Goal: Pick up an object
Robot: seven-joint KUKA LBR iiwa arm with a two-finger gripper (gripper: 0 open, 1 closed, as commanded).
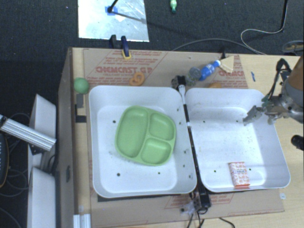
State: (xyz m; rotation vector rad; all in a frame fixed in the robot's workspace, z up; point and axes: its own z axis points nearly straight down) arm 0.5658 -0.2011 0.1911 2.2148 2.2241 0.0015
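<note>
Brown cardboard [156, 63] printed "CHEMCAST GP" is lying under 2 white bins. The gripper [254, 114] is hovering over the right bin [223, 132]; whether it is holding anything, I cannot tell. A small red-and-white packet [239, 174] is lying well apart, nearer the front rim.

At the frame's right edge the arm [294, 91] shows a rounded grey metal body. A dark cable loops above it. Its pincer [252, 116] is a slim grey metal piece with angular outlines.
</note>
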